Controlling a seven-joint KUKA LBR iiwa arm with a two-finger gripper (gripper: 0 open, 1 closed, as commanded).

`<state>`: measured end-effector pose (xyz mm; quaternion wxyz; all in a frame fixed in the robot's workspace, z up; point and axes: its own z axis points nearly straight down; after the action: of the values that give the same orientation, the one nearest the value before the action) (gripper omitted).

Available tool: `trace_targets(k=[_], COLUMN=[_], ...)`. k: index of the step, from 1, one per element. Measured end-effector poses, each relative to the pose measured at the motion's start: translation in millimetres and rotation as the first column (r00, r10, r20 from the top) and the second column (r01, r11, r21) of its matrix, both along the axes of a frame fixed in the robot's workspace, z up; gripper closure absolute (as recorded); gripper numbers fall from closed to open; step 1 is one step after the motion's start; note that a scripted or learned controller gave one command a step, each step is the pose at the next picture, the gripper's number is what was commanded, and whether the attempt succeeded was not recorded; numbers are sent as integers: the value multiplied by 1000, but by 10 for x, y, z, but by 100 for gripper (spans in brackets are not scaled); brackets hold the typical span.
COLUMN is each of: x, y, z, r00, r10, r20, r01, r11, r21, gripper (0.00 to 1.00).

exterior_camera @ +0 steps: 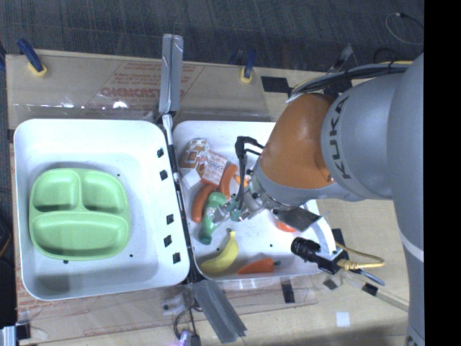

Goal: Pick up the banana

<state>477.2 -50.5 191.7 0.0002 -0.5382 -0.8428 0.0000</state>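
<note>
Grey two-finger gripper (236, 211) hovers over the right white plastic bin (216, 130); its opening cannot be told. Curved yellow banana (222, 256) lies unlifted by the bin's front edge, so pickup remains.

Bulky smooth grey robot arm (385, 143) lettered KUKA in dark capitals, a glossy orange band (299, 146) above its wrist, black cables (346, 71) trailing behind
</note>
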Motion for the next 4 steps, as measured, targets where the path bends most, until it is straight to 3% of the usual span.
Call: trace_targets(k=[1, 2, 3, 4], x=[-1, 43, -15, -12], y=[-1, -603, -703, -701], z=[-1, -746, -1010, -914], r00=[1000, 994, 992, 992], r10=[0, 107, 125, 128], r20=[0, -4, -4, -5], r01=[0, -107, -125, -128], r11=[1000, 994, 992, 992], r21=[0, 1, 2, 3], gripper=[0, 0, 0, 100])
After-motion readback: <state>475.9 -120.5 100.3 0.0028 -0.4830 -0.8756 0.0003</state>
